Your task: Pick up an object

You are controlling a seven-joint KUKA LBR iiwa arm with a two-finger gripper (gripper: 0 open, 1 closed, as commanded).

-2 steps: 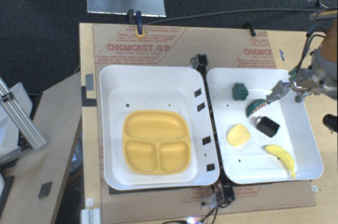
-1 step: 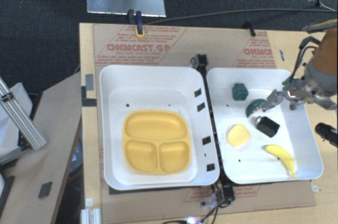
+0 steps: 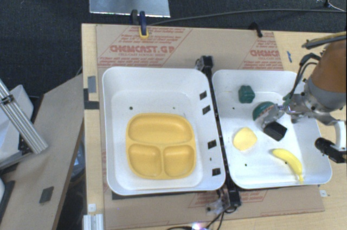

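In the right bin (image 3: 320,131) lie a dark green lump (image 3: 246,94) near the back, a teal round object (image 3: 263,110), a pale yellow round piece (image 3: 244,139) and a banana (image 3: 289,162) near the front. My gripper (image 3: 273,122) reaches in from the right and sits low in the middle of this bin, right beside the teal object and just behind and right of the yellow piece. A black block-like part (image 3: 275,131) shows at its tip; I cannot tell whether it belongs to the gripper or is a loose thing.
The left bin (image 3: 116,115) holds a yellow three-compartment tray (image 3: 160,145). The grey arm with its orange band (image 3: 329,74) hangs over the right bin's right side. A divider with black clips (image 3: 211,126) separates the bins.
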